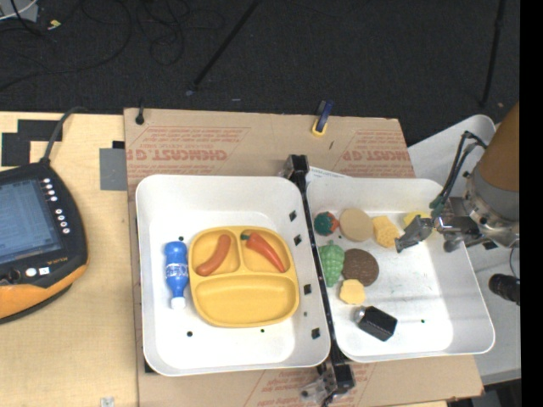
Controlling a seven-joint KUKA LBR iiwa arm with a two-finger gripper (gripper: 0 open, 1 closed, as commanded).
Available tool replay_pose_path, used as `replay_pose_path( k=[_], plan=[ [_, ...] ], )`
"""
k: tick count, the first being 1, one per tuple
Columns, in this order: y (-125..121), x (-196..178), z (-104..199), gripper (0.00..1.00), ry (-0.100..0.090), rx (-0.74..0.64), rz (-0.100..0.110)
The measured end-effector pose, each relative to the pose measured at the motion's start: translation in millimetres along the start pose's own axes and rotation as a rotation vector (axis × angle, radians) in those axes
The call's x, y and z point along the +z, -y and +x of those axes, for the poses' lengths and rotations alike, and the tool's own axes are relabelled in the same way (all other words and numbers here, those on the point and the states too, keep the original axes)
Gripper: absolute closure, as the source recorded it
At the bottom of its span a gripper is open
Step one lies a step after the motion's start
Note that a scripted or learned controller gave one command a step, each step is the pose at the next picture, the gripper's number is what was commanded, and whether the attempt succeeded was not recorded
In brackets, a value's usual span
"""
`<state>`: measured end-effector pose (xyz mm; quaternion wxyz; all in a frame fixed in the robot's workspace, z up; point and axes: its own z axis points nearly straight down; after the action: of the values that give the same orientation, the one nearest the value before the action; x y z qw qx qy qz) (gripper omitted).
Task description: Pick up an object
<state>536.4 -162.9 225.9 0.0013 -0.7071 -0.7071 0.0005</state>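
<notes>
The right bin (pixel 424 329) holds several small items: a green and red ball (pixel 324 223), a tan round piece (pixel 356 225), a yellow corn-like piece (pixel 386 231), a green leafy piece (pixel 331 261), a brown disc (pixel 361 267), a small yellow lump (pixel 352 292) and a black block (pixel 377 322). My gripper (pixel 428 239) hangs over the bin's right half, just right of the corn-like piece. Its fingers stand open with nothing between them. A small yellow piece (pixel 416 220) lies just above the left finger (pixel 407 237).
The left bin (pixel 161 329) holds a yellow divided plate (pixel 244 299) with a sausage (pixel 212 254) and a red pepper (pixel 265 251), and a blue bottle (pixel 176 271) beside it. A teach pendant (pixel 34 236) lies at far left. A black divider (pixel 310 253) separates the bins.
</notes>
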Motion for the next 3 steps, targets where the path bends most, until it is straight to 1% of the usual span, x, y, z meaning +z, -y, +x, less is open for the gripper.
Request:
replay_pose_path(
  k=[1, 2, 3],
  plan=[
    [-31.0, 54.4, 48.6, 0.00, -0.002, -0.004, 0.004],
    [-7.1, 114.6, 76.4, 0.00, -0.003, 0.000, 0.008],
    [-8.4, 102.0, 73.0, 1.00, -0.001, 0.008, 0.004]
  ],
)
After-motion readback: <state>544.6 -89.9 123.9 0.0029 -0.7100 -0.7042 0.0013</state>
